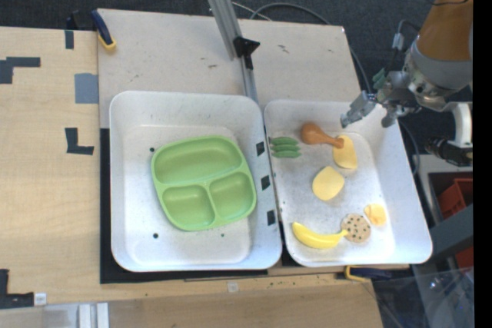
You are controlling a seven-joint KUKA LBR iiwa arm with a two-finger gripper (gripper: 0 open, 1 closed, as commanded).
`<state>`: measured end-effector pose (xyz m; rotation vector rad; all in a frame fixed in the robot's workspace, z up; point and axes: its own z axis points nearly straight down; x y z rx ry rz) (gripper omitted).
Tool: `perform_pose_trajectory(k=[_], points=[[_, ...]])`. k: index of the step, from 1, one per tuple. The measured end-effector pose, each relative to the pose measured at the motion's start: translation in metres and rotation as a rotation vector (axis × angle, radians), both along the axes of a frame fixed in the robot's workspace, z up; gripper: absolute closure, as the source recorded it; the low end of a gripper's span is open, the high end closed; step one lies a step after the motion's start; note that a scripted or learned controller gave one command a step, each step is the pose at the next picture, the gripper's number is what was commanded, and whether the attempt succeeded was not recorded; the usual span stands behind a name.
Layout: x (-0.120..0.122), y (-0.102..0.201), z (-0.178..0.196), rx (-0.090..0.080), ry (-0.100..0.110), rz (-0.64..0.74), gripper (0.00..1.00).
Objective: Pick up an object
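While the gripper (372,110) hangs with its jaws spread wide and bare over the right bin's (407,188) far edge, the drumstick (320,137) just left of it looks light, stiff and smooth, best pinched across its thin shaft.

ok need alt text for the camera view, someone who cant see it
A grey robot arm's gripper hovers open over the top right corner of the right white bin, which holds toy food: a drumstick, green beans, a banana and a cookie. The left bin holds a green divided plate.
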<state>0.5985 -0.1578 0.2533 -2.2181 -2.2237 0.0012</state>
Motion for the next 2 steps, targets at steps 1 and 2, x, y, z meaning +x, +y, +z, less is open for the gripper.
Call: perform_pose_trajectory(k=[1, 2], points=[[0.000, 0.000, 0.000, 0.000, 0.000, 0.000, 0.00], [0.002, 0.005, -0.045, 0.000, 0.004, 0.000, 0.00]])
